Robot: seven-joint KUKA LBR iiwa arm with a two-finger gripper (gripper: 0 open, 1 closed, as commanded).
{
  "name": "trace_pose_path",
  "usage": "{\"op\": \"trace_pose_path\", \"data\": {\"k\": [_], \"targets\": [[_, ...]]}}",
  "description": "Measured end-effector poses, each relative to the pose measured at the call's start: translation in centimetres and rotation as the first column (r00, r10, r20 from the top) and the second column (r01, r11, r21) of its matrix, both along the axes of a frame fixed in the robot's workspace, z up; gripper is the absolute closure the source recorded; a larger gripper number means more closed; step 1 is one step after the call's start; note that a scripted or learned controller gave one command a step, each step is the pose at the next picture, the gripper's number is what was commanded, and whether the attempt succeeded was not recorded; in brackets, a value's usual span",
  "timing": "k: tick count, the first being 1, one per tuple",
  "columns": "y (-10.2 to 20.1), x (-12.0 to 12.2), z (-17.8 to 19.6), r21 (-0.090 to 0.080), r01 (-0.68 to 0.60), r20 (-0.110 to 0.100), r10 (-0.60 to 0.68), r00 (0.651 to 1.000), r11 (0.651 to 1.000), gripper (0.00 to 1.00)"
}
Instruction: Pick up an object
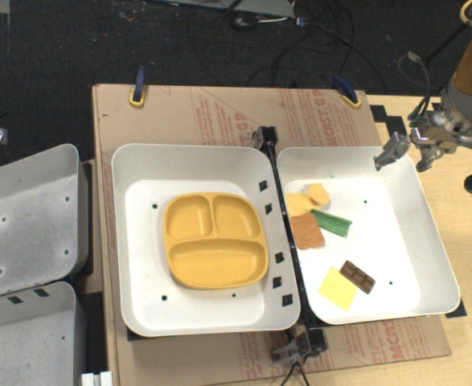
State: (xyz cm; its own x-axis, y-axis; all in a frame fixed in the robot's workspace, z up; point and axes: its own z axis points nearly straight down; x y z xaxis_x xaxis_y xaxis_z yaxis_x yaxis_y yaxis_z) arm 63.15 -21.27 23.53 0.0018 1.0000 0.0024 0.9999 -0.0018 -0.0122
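Observation:
My gripper (407, 153) hangs over the far right rim of the right bin (396, 215), its two fingers spread apart and open, with nothing between them. Well to its lower left, several small objects lie near the bin's left side: an orange-yellow piece (318, 194), a yellow piece (298, 205), a brown-orange slab (307, 232) and a green stick (331, 222). Closer to the front lie a brown chocolate-like bar (357, 277) and a yellow square (338, 288).
The left bin (139, 175) holds a yellow divided plate (216, 240). A black divider (280, 215) runs between the bins. Cardboard (219, 111) underlies both, held by two clamps at the back. Grey metal panels (26, 215) stand at the far left.

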Motion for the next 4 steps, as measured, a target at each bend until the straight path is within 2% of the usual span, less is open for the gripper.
{"op": "trace_pose_path", "data": {"k": [1, 3, 4], "targets": [[0.1, 0.3, 0.8, -0.003, -0.003, 0.013, 0.003, 1.000, 1.000, 0.00], [0.5, -0.2, -11.8, -0.001, -0.003, 0.007, 0.003, 1.000, 1.000, 0.00], [0.6, -0.2, -14.4, -0.003, -0.004, 0.011, 0.004, 1.000, 1.000, 0.00]]}}
